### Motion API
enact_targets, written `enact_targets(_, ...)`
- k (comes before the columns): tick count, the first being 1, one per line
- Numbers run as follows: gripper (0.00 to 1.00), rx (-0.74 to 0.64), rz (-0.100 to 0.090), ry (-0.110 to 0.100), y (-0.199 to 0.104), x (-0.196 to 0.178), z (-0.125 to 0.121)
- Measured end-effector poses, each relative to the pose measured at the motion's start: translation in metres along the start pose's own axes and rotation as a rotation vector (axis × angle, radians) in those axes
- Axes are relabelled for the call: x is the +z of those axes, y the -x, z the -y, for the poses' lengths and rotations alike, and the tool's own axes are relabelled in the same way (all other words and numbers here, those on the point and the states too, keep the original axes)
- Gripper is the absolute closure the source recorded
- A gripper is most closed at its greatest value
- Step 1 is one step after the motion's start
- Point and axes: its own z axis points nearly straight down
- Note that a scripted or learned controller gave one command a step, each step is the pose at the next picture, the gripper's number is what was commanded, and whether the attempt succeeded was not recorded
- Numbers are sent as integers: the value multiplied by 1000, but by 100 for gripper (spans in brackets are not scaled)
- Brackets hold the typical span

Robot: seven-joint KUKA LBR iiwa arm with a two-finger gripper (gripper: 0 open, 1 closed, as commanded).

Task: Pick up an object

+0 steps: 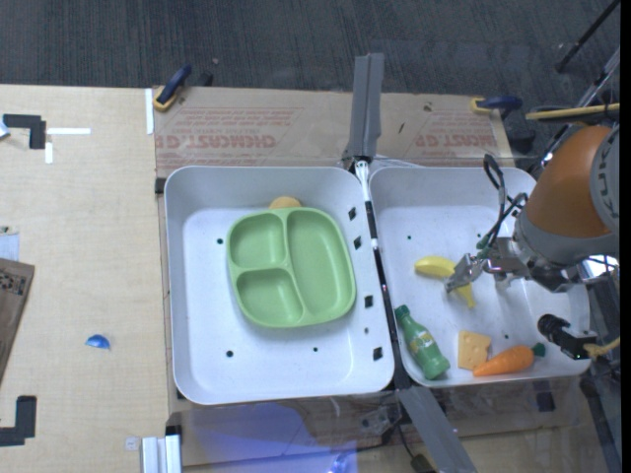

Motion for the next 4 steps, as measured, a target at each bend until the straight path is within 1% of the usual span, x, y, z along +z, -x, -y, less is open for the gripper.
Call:
enact_targets(1,100,2,0,-2,0,-8,0)
enact_targets(2,100,152,1,-2,-96,-100,-32)
enact_targets(3,0,152,1,-1,-96,-100,-32)
enact_targets(4,0,71,0,1,-41,-1,-48)
